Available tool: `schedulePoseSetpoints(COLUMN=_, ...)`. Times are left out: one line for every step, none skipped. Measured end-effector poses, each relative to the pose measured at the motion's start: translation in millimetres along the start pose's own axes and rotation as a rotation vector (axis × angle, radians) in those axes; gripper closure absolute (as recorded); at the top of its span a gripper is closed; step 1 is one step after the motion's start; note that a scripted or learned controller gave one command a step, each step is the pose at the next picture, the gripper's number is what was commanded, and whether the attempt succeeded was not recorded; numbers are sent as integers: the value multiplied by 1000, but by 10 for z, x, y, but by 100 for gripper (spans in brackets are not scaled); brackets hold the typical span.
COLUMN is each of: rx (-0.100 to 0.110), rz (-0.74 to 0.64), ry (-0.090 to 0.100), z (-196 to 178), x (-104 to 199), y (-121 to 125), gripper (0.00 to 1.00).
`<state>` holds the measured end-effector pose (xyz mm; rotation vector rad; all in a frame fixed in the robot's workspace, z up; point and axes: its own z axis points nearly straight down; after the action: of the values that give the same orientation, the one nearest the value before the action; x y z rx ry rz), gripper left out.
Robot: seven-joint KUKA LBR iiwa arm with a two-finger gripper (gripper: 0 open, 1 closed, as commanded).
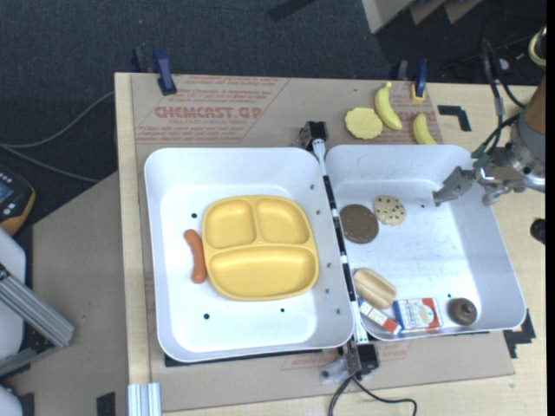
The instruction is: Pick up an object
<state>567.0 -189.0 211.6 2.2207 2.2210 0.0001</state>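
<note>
My gripper (473, 189) hangs over the far right part of the right bin (486, 241), fingers spread open and nothing between them. In this bin lie a brown round cookie (358, 224), a chocolate-chip cookie (389, 210), a hot dog in a bun (374, 286), a small carton (412, 315) and a chocolate donut (464, 310). The chip cookie is the nearest item, a little to the left of the gripper. The left bin (173, 310) holds a yellow divided plate (258, 247) and an orange sausage (196, 256) along the plate's left side.
Two toy bananas (388, 107) (422, 129) and a yellow disc (364, 123) lie on the board behind the right bin. Blue clamps (163, 69) hold the board's far edge. Cables run at the right edge near the arm.
</note>
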Motion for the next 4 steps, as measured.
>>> schedulePoseSetpoints(rx=-11, rz=-7, ry=-2, z=1028, x=261, y=1049, gripper=0)
schedulePoseSetpoints(rx=-4, rz=-5, ry=1, z=1246, x=1009, y=507, gripper=0)
schedulePoseSetpoints(rx=8, rz=8, ry=1, z=1269, x=590, y=-508, gripper=0)
schedulePoseSetpoints(rx=-6, rz=-4, ry=-1, z=1263, x=690, y=305, gripper=0)
